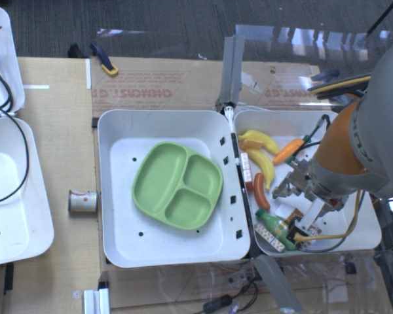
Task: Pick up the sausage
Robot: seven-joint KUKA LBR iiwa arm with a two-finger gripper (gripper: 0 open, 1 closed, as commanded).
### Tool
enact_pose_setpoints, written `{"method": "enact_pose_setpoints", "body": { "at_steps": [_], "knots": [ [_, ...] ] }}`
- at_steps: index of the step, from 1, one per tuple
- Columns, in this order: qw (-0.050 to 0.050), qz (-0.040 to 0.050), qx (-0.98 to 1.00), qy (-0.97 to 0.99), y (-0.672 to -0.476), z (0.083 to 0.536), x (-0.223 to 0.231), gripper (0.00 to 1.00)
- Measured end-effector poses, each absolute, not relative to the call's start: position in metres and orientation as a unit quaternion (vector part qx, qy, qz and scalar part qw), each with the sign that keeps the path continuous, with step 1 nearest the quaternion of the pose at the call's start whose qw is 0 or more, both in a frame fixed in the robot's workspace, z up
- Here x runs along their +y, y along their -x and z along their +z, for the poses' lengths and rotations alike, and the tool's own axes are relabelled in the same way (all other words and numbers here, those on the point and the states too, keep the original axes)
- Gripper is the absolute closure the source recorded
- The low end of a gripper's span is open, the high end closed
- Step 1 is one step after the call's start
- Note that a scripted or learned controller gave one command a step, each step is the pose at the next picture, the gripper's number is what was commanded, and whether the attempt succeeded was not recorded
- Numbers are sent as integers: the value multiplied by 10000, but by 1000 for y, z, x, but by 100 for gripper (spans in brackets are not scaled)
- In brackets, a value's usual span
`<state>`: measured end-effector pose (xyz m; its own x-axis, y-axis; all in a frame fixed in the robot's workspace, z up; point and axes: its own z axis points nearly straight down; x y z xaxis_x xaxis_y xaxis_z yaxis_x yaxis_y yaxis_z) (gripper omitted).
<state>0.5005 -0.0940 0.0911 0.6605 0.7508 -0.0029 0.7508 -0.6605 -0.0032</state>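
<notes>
camera view, 1 sausage (260, 191), 2 bananas (262, 150)

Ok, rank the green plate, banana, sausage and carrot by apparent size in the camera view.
1. green plate, by far
2. banana
3. sausage and carrot: look alike, so no ranking between them; the carrot is partly hidden by the arm.

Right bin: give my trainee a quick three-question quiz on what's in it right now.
1. True or false: the sausage lies in the right bin.
2. Which lies closest to the sausage? A) green plate B) banana C) carrot
3. Fill in: the divided plate sits in the ___ bin.

Key: 1 true; 2 B; 3 left.
</notes>
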Motion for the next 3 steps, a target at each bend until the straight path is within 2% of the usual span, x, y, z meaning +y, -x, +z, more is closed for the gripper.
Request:
{"method": "enact_pose_setpoints", "body": {
  "at_steps": [1,2,3],
  "knots": [
    [3,21,-4092,9124,-522,191,-61,0],
    [9,31,-4754,8797,-523,190,33,0],
    [8,29,-4935,8697,-484,190,87,0]
  ]
}}
